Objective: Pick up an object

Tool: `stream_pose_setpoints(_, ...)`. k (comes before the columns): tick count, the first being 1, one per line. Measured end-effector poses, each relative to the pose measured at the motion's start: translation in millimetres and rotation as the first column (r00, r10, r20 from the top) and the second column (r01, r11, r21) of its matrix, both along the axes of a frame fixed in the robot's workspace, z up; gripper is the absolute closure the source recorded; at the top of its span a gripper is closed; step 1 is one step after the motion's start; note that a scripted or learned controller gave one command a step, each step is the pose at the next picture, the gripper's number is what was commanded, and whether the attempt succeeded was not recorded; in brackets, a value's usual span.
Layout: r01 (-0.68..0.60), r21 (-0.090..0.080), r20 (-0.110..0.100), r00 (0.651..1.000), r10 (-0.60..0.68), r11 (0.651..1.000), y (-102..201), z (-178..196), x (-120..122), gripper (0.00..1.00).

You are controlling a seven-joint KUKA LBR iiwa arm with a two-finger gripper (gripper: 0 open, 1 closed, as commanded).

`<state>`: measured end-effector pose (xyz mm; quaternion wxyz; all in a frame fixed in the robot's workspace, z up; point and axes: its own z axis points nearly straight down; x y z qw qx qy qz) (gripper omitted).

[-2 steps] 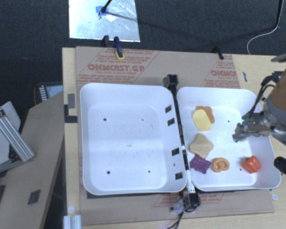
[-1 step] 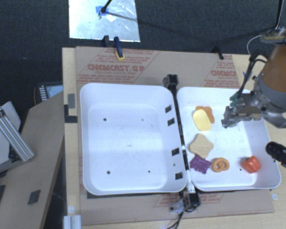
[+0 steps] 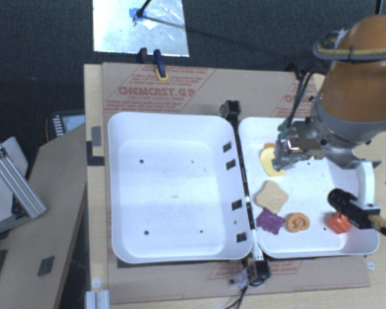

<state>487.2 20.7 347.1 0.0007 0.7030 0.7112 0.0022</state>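
Pincer (image 3: 284, 156) state can't really be told, it's parked over the yellow piece (image 3: 267, 160) in the right bin (image 3: 360, 242), with a purple bit (image 3: 269, 221), pretzel (image 3: 297, 222) and red thing (image 3: 338, 223) laid nearest, toast (image 3: 271, 197) just behind them.

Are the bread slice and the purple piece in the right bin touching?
Touching. The camera view shows the bread slice with its lower edge meeting the purple piece, with no white bin floor between them.
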Motion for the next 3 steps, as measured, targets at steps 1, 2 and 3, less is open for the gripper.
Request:
stream_pose_setpoints(1, 0.000, 0.002, 0.005, 1.000, 0.000, 1.000, 64, 68, 0, 1.00)
stream_pose_setpoints(2, 0.002, 0.001, 0.003, 1.000, -0.002, 1.000, 117, 114, -1, 1.00)
stream_pose_setpoints(3, 0.001, 0.001, -0.001, 1.000, -0.001, 1.000, 181, 117, -1, 1.00)
